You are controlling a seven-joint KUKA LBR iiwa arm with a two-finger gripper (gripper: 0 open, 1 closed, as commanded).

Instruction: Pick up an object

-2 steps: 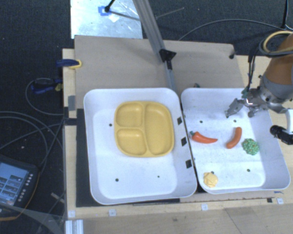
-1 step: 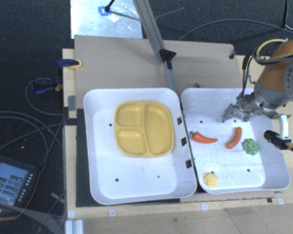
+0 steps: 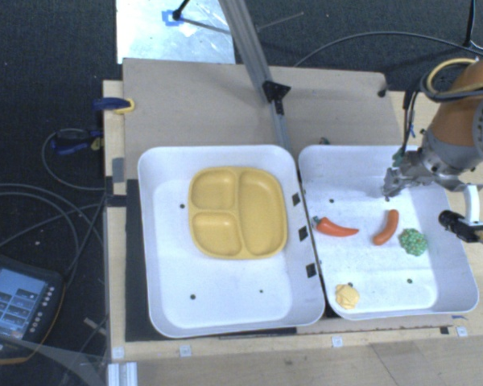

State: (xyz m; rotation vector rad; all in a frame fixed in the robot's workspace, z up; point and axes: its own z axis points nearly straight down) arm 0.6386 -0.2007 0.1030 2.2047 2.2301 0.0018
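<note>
Camera view: two white bins side by side on the bench. Left bin [image 3: 165, 296] holds a yellow divided plate [image 3: 237, 212], three compartments, sitting toward the bin's upper middle. Right bin [image 3: 451, 292] holds the loose items: an orange carrot [image 3: 336, 227] near its left side, pointing right; a reddish-orange sausage [image 3: 385, 227] near the middle, tilted; a green broccoli piece [image 3: 413, 242] just right of the sausage, close but apart; a small yellow lump [image 3: 348, 297] near the front left corner, well apart from the rest. Arm comes in from the right, orange band visible at the top right. Gripper [image 3: 390, 185] hangs over the right bin's upper middle, above and behind the sausage, apart from it. Nothing seen between its tips; how far it is open, cannot tell, too small and dark. All items lie flat on the bin floor.
</note>
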